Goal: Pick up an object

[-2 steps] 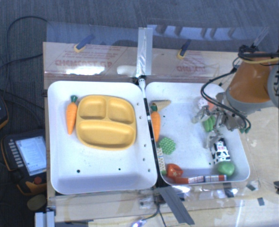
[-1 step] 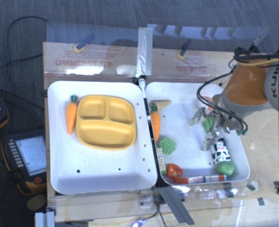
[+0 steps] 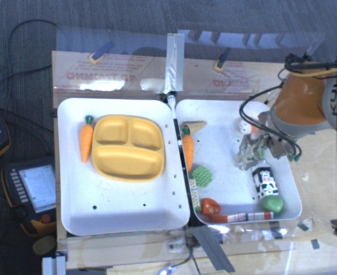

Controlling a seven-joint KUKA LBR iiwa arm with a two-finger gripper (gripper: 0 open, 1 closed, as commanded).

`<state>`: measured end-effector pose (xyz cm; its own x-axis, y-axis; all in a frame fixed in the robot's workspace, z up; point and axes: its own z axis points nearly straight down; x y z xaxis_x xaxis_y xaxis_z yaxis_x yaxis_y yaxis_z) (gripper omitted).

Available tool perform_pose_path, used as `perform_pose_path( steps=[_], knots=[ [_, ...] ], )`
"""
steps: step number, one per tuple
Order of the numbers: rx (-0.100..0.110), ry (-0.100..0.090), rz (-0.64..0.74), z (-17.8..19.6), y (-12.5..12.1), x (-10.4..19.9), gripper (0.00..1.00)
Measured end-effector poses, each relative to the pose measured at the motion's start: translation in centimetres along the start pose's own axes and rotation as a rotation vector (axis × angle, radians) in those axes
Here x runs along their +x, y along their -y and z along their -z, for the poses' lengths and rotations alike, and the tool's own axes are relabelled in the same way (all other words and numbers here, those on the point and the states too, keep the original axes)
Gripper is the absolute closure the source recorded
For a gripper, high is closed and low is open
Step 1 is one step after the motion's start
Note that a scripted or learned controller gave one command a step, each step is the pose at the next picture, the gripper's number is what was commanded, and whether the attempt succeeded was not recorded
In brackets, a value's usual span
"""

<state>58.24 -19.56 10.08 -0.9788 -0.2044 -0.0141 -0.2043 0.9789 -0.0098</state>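
- Reached in from the right, grey with an orange band, over the right bin [image 3: 297, 202].
- Gripper [image 3: 249, 156] hung low above the bin floor, near its right side; fingers blurred against the metal, so apart or together could not be told.
- Nothing seen between the fingers.
- Just below the gripper lay a small black-and-white carton [image 3: 265, 182], and below that a green round object [image 3: 272, 203] in the near right corner.
- Along the near wall lay a red-and-white marker [image 3: 249, 216], with a red pepper-like toy [image 3: 210, 207] to its left.
- Nearer the left wall of that bin lay a green knobbly toy [image 3: 202, 176], a carrot [image 3: 187, 148] and a pale wedge [image 3: 194, 126].
- Held in the left bin [image 3: 71, 211]: a yellow divided plate [image 3: 128, 146] with a second carrot [image 3: 86, 140] just beside its left edge.
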Motion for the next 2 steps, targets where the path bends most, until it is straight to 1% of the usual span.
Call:
perform_pose_path(
  steps=[1,2],
  knots=[
    [-0.006,-0.004,-0.144,-1.11,1.55,-5.47,1.00],
    [-0.006,-0.004,-0.144,-1.29,1.52,-5.43,0.00]
  ],
)
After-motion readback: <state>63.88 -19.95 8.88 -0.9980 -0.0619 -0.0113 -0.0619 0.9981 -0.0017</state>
